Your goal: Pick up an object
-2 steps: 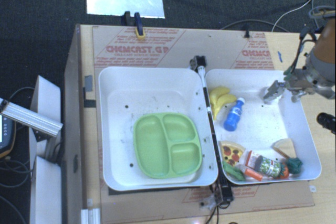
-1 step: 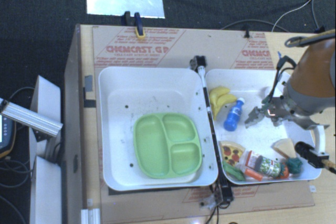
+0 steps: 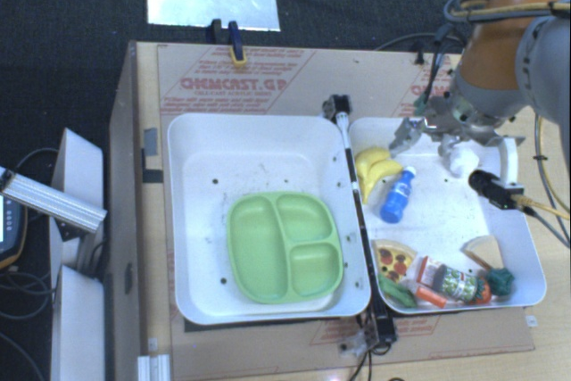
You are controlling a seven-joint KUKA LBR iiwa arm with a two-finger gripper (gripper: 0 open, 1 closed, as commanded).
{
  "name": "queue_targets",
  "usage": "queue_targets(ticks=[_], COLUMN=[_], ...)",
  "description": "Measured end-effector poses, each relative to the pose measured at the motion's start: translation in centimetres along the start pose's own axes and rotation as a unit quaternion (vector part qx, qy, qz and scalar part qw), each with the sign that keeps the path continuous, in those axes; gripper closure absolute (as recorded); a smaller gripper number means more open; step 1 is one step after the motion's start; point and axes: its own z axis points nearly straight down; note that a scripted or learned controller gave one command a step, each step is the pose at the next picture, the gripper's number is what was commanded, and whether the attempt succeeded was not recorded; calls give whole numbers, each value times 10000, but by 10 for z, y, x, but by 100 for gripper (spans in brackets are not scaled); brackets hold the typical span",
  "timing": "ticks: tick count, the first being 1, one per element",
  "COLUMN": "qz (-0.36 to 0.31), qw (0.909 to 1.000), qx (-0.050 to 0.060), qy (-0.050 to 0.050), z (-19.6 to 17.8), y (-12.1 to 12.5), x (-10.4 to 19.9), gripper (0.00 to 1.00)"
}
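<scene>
The table carries 2 white bins side by side. The left bin (image 3: 192, 147) holds a green divided plate (image 3: 285, 247) with 3 compartments. The right bin (image 3: 526, 268) holds the loose things: a yellow banana (image 3: 375, 167) at its upper left, a blue bottle (image 3: 397, 195) just below and right of the banana, a pizza slice toy (image 3: 395, 261) near the lower left, a small carton with a green label (image 3: 453, 282) along the lower edge, a wedge of bread (image 3: 484, 252) and a dark green piece (image 3: 500, 281) at the lower right.

The arm (image 3: 504, 40) reaches in from the right, and its gripper (image 3: 446, 141) hangs over the upper part of the right bin. Whether the jaws are spread or pressed together cannot be told from this slant; nothing shows between them.

The relation that matters is this: the banana and the blue bottle lie to the left of the jaws and a little toward the near edge, both near them, while the carton and bread lie well apart toward the bottom of the bin. The bottle's long axis runs on a diagonal, cap toward the upper right, pointing roughly at the gripper. My judgement is that a grasp on the bottle calls for a short move left and down, with the jaws turned to close across that diagonal rather than along it. The banana touching or just beside the bottle could crowd 1 finger.
</scene>
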Motion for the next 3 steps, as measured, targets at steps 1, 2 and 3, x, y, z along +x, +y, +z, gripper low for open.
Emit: queue_targets(ticks=[1, 2, 3], qz=[11, 13, 16], qw=[10000, 9999, 10000], qx=[-46, -106, 8], qy=[-3, -4, -2], z=[99, 107, 115], y=[15, -46, -60], x=[-5, -25, -18], gripper=[0, 0, 0])
